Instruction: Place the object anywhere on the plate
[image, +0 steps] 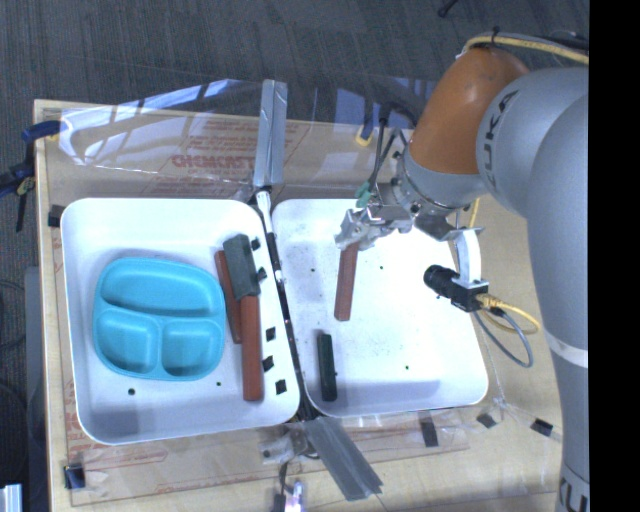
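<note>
While the grey arm (520, 130) reaches in from the right, its orange band is seen above the wrist and the gripper (356, 230) is carried over the far part of the right bin (420, 340), near that bin's left wall. The left bin (80, 400) is set to the left of the gripper, across the divide where the two bins meet. Within it, the blue plate (150, 320), moulded into three compartments, is placed well to the left of the gripper and nearer the camera. Between the plate and the gripper, a long brown-handled tool (249, 345) with a dark grey head is laid along the left bin's right side, and a thinner brown strip (224, 290) is laid just beside it, on the plate's side. The brown stick (344, 285) is found in the right bin, directly below the gripper as seen, with its upper end met by the gripper's tip and its length run toward the camera, slightly tilted. Whether the gripper is open or closed on that stick cannot be told, since the contact is hidden by its own metal parts. A short dark bar (325, 365) is laid farther toward the camera than the stick, close to the right bin's left wall, apart from the stick.
</note>
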